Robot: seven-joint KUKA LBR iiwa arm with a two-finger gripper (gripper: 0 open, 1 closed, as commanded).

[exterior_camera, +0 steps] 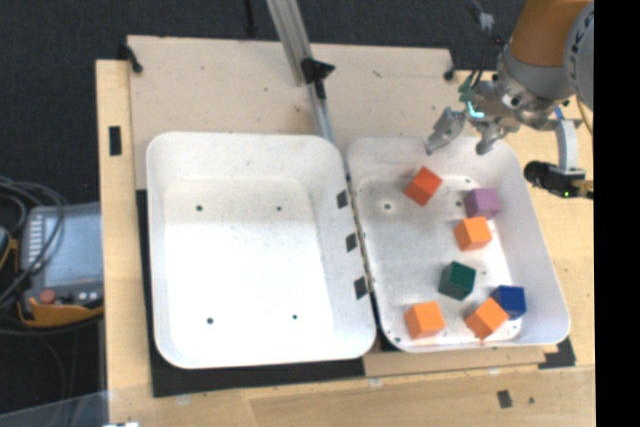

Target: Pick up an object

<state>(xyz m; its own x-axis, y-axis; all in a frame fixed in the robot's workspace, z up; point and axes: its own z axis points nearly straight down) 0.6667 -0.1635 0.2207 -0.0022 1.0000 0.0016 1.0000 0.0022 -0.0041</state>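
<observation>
The grey two-finger gripper (461,134) hangs released, fingers spread and holding nothing, over the far rim of the right shallow white bin (535,245), just beyond the red-orange cube (423,185) sitting corner-on, while the blue cube (510,300) is partly hidden behind an orange cube (487,317).

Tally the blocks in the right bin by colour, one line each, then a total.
Orange blocks: 4
Purple block: 1
Green block: 1
Blue block: 1
Total: 7, all in the right bin.
</observation>
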